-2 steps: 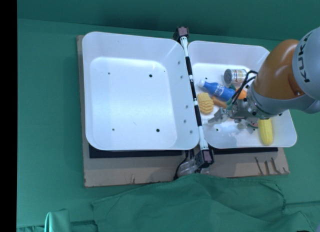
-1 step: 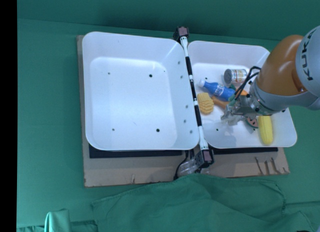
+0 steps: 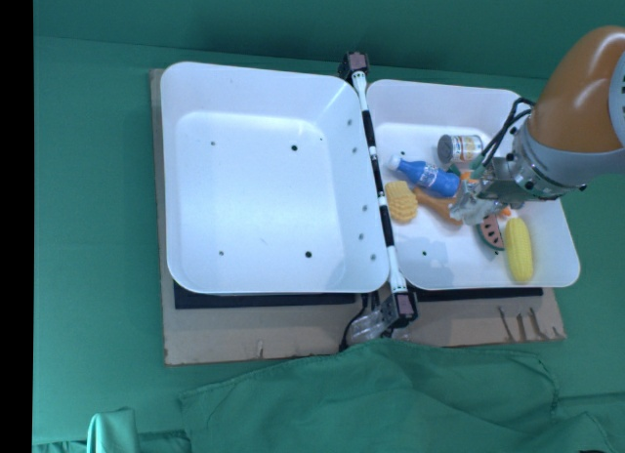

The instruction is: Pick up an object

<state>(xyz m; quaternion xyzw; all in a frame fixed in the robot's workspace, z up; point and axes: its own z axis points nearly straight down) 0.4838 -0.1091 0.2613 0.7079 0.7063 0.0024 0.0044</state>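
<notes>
Green cloth (image 3: 391, 397), crumpled, fills the lower edge of the frame, closest to the viewer, and lies over the front edge of a cardboard sheet (image 3: 244, 339) that underlies both bins. Left bin (image 3: 195, 100), the larger white tray, occupies the centre-left of the frame; small dark dots mark its floor. Right bin (image 3: 430, 100), also white, sits at centre-right and touches the left bin along a black-and-white striped bar (image 3: 376, 183) that runs from the upper centre toward the lower centre. Arm (image 3: 586, 100), grey with an orange band, enters from the upper right and reaches down into the right bin. Gripper (image 3: 476, 205) is low among the objects at the middle of the right bin; whether the claw is released or clenched cannot be told, since its fingers are not distinguishable. Objects in the right bin, by size: a blue bottle (image 3: 427, 177) with a white cap lying tilted to the left of the gripper; a yellow corn cob (image 3: 519, 250) at the lower right; a second yellow corn piece (image 3: 400, 201) beside the striped bar; a silver can (image 3: 460, 147) on its side toward the upper middle; an orange item (image 3: 437, 205) just beside the gripper; a watermelon slice (image 3: 491, 235) between the gripper and the corn cob.
</notes>
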